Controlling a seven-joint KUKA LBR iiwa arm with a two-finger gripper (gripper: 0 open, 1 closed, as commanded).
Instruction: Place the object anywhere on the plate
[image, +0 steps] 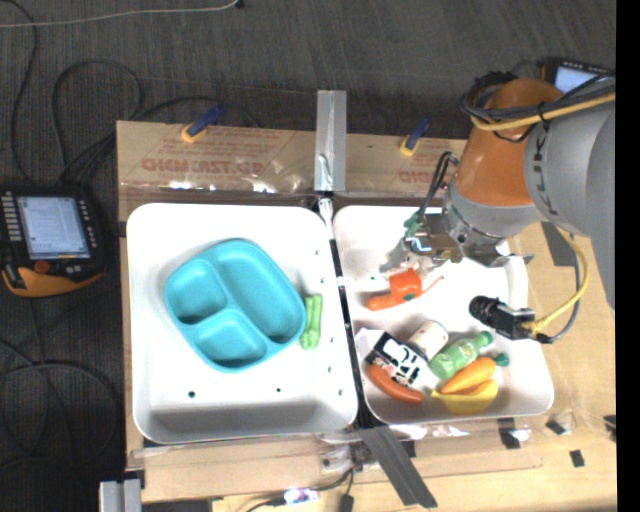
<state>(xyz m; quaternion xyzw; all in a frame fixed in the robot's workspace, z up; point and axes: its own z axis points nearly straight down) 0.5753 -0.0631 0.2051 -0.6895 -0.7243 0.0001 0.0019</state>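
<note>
Two white bins on desk (150, 150). Blue plate (232, 302) in left bin (160, 400). Tool (418, 250) low over right bin (540, 395), just above orange carrot toy (398, 288); finger state unclear.

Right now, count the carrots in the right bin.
2: one carrot lies just below the gripper near the bin's top; another carrot lies at the front, under the pile. More may be hidden.

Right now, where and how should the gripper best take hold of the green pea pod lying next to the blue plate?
Probably grip the green pea pod at its middle, from straight above. It lies flat and narrow in the left bin, with its long axis running up and down the view, so the fingers should close across its width. The blue plate crowds its left side.
</note>
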